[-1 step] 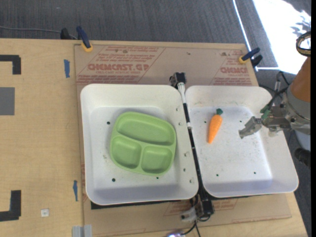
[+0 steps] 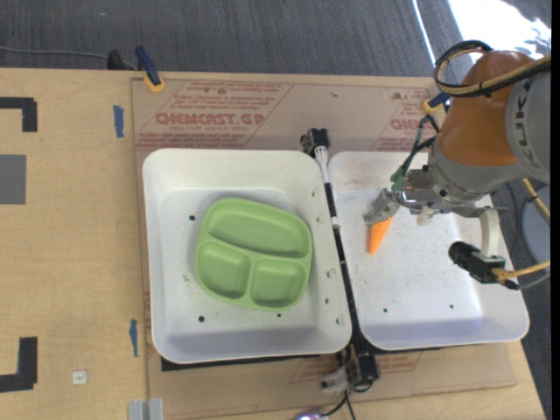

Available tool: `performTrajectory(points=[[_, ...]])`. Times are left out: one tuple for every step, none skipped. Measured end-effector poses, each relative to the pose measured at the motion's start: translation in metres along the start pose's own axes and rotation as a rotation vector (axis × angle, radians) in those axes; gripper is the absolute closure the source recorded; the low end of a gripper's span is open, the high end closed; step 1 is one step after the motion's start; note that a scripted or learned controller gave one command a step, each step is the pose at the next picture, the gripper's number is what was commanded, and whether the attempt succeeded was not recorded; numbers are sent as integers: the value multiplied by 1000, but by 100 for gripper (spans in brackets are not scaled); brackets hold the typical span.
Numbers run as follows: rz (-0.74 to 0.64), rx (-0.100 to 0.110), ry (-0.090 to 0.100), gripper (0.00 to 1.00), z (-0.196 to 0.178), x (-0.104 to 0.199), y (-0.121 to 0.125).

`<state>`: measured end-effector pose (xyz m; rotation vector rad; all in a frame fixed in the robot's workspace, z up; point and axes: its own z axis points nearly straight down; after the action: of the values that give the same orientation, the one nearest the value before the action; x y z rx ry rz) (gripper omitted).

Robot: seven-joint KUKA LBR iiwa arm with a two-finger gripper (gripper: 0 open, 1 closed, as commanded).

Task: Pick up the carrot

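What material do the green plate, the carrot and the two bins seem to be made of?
Green plate: probably moulded plastic, smooth and slightly matte; even colour, rounded compartment walls.
Carrot: looks like a plastic or rubber toy, uniform bright orange; too small to be sure.
Bins: seemingly thin formed white plastic, slightly glossy, with rounded rims and corners.

Carrot (image 2: pixel 377 234): small, orange, tapered, lying tilted on the right bin's (image 2: pixel 437 322) white floor toward its nine-o'clock side, thick end up at one o'clock, tip pointing down toward seven o'clock.
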<state>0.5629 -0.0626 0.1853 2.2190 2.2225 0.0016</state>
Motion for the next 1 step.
performTrajectory(points=[[1,-3,0,0,99,-43,6]])
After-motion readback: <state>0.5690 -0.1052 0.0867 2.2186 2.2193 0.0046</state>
